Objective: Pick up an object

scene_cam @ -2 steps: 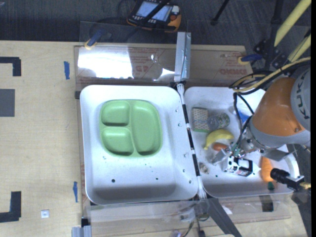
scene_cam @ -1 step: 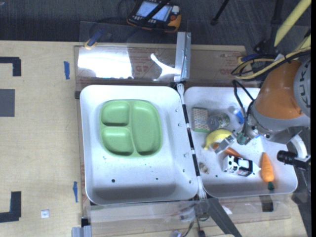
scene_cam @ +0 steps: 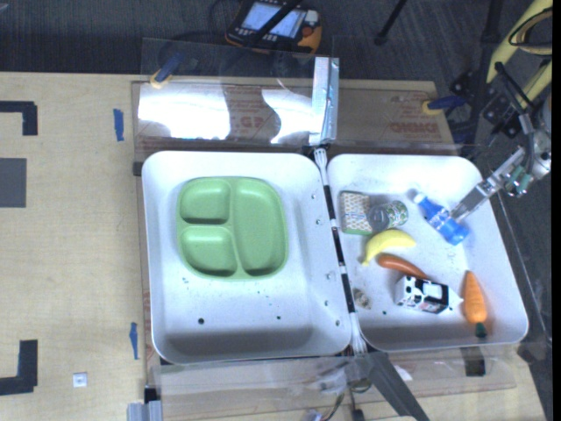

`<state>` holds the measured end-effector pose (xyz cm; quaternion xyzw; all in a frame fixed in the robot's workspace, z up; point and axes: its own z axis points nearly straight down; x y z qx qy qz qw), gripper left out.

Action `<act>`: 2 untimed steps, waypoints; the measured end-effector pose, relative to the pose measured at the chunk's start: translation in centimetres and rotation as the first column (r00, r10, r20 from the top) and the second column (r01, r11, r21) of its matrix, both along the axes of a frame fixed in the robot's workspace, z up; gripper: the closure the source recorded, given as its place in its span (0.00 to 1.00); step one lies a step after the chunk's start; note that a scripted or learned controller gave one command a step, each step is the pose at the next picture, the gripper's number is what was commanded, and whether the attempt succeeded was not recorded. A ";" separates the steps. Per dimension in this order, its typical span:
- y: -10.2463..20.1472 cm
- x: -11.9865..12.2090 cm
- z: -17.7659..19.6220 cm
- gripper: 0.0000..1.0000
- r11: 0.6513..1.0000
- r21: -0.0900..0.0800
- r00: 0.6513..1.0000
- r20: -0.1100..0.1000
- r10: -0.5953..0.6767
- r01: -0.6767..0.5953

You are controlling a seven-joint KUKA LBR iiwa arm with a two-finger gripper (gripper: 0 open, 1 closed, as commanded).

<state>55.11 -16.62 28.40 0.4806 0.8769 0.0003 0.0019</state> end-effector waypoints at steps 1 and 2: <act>-0.1 7.1 -8.5 0.00 0.987 -0.002 0.987 0.002 0.163 -0.163; -5.6 8.9 -15.6 0.00 0.974 -0.002 0.974 0.002 0.226 -0.226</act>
